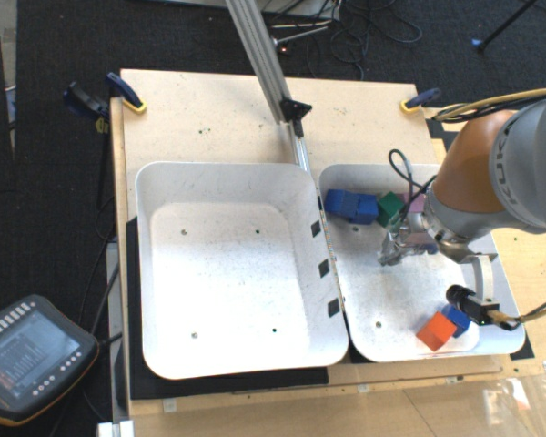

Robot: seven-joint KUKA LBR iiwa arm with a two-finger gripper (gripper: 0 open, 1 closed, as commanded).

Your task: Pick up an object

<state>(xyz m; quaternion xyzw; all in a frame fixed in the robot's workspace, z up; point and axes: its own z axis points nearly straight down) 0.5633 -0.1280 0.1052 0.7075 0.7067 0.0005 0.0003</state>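
My gripper [393, 249] hangs low over the middle of the right bin [373, 326], under the grey wrist and its orange band. Just behind it, at the bin's far wall, lies a blue block [350, 206] with a green block [390, 207] to its right; a small pink piece [417, 204] peeks out beside the wrist. An orange block [436, 331] and a small blue block [456, 319] sit in the bin's near right corner. I see nothing between the fingers, and their spread is hidden by the wrist.
The left bin [227, 267] lies beside the right one, sharing a raised middle rim. A slanted metal pole [264, 57] rises from the bench's back. Clamps sit at the bench's far corners. A teach pendant [27, 358] lies on the floor at lower left.
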